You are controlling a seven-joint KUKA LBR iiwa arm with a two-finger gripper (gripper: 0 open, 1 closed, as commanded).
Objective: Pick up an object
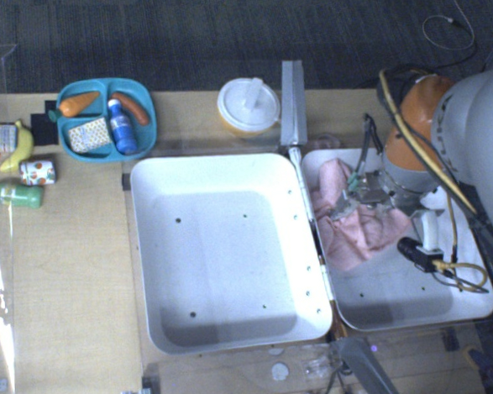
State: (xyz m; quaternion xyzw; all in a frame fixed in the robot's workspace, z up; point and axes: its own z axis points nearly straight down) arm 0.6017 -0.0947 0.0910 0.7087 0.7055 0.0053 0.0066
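The camera view looks down on two white bins side by side on the bench, and the arm [469, 126] leans in over the right bin [405, 303] from its far right corner. Its gripper [366, 190] is down on a crumpled pink cloth [354, 226] that lies against the bin's left wall, toward the far edge; whether the fingers are spread or closed I cannot tell, since cloth and cables crowd them. The left bin [225, 252] sits just beside it. Beyond the bins, a blue divided tray [143, 102] of toy food rests near the bench's far left corner, a lidded yellow cup [248, 106] further right.
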